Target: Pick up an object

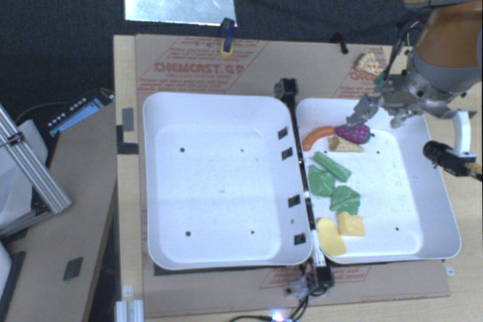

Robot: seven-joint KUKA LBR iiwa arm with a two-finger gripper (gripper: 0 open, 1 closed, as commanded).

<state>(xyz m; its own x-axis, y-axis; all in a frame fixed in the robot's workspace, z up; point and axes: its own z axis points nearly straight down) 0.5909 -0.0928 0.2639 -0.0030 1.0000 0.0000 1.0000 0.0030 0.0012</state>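
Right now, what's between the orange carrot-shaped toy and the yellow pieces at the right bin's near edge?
Camera view shows three green toy pieces between the orange carrot-shaped toy and the yellow pieces.

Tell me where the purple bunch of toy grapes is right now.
The purple bunch of toy grapes lies in the right white bin, near its far edge, beside the orange toy carrot, just under the gripper.

Red printing reading "CHEMCAST GP" stands on the brown cardboard sheet [249, 56] beneath the white bins, along its far strip just beyond the left bin [219, 177]. Smaller red lines above and below that name are too fine to read. More red print on the cardboard's near edge, below the bins, is also illegible.
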